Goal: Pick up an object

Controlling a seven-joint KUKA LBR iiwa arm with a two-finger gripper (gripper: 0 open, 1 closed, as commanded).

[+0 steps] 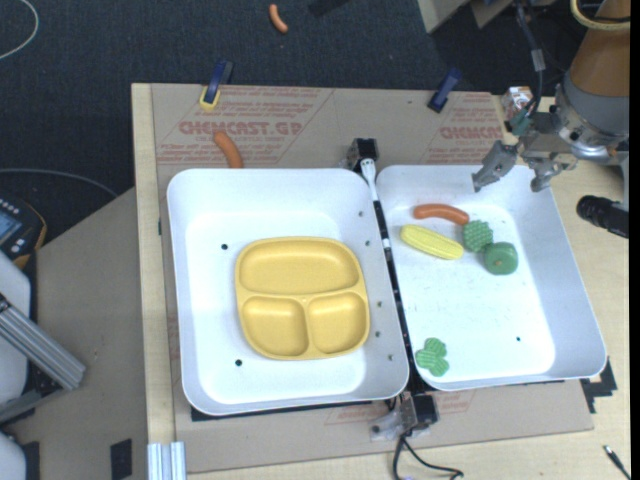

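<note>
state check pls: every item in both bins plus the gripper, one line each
gripper: open, nothing between its fingers, over the right bin's far edge
yellow divided plate: upright in the left bin, nothing on it
toy sausage: lying flat in the right bin
toy corn: lying flat, just below the sausage
dark green toy vegetable: lying beside the corn
small light green toy: lying alone near the front edge

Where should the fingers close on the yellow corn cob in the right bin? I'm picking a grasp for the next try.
Probably across the corn cob's middle, from straight above. It lies flat, long axis running left to right with a slight tilt, so the narrow width suits the fingers. Its right end sits close to the green toy and the sausage lies just behind, so mid-body is safest. The gripper is open above the far edge.
</note>
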